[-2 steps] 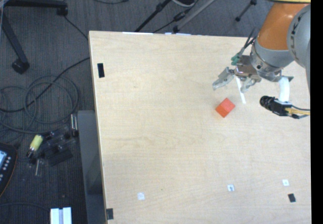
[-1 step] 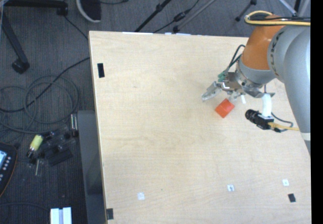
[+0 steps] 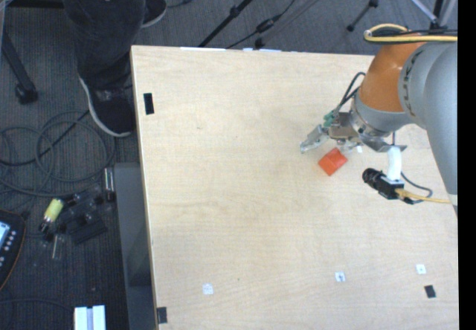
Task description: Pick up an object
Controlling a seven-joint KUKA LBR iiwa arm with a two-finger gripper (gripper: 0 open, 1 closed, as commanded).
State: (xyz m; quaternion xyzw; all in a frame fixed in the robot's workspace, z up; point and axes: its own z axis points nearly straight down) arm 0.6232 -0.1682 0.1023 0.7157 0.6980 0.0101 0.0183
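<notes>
From my remote station, the nearest stretch of the worktop (image 3: pixel 245 247) carried a few small markers close to its front edge. Further in, toward the right side, an orange block (image 3: pixel 333 162) lay on the bare wood. It was small, roughly cuboid, uniformly orange and slightly rotated against the worktop edges; I could not resolve a clear long axis. Directly beyond it, the end effector (image 3: pixel 318 138) hung over the surface, with the block just beside and slightly to the near right of the finger tips, apparently not between them. One grey finger (image 3: pixel 311 143) projected toward the view's left. I could not tell how wide the fingers stood. I judged that the coming move required a short shift toward the block before descending. Beyond the worktop, a person (image 3: pixel 111 16) stood on the carpet.
</notes>
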